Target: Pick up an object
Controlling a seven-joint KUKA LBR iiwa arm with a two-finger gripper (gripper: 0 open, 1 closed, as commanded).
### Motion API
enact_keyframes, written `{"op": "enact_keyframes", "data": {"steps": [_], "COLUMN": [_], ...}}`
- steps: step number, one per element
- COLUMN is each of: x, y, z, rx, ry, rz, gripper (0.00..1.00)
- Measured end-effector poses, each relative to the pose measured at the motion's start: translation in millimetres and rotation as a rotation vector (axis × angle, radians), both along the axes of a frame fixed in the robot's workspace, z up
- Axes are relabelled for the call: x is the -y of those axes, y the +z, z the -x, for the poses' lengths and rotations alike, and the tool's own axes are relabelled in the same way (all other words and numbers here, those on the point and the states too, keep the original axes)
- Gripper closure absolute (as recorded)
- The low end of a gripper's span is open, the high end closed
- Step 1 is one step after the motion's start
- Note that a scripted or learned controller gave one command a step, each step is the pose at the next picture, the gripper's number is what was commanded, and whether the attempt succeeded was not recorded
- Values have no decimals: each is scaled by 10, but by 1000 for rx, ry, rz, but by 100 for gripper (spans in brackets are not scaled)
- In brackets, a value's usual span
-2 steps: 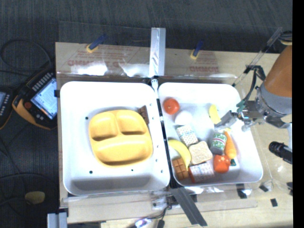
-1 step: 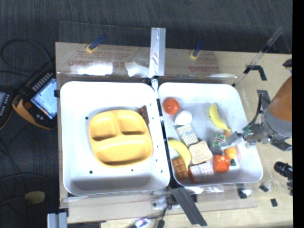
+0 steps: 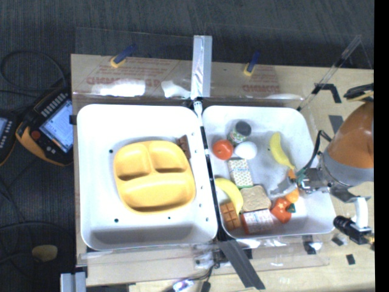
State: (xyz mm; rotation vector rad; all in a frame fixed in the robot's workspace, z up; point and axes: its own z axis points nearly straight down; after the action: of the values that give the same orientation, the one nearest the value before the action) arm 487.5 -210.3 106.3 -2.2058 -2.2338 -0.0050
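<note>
Pincer (image 3: 296,186) is down in the right bin (image 3: 304,119), over the near-right clutter; can't tell its state. Just beside it lies the pepper (image 3: 281,208): likely light, hard, slick plastic. Best squeezed across its round body.

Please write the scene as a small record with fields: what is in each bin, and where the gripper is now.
left bin: one yellow divided tray
right bin: crowded with toy food
top of right bin: dark round item, white egg, red tomato
bananas: one near the right wall, one by the divider
gripper: low in the right bin, right side
beside gripper: red-orange pepper
</note>
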Motion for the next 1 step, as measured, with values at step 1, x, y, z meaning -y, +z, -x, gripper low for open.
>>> {"op": "enact_keyframes", "data": {"steps": [1], "x": [-4], "y": [79], "z": [0], "rx": [-2], "ry": [1], "rz": [-1], "gripper": [100]}}
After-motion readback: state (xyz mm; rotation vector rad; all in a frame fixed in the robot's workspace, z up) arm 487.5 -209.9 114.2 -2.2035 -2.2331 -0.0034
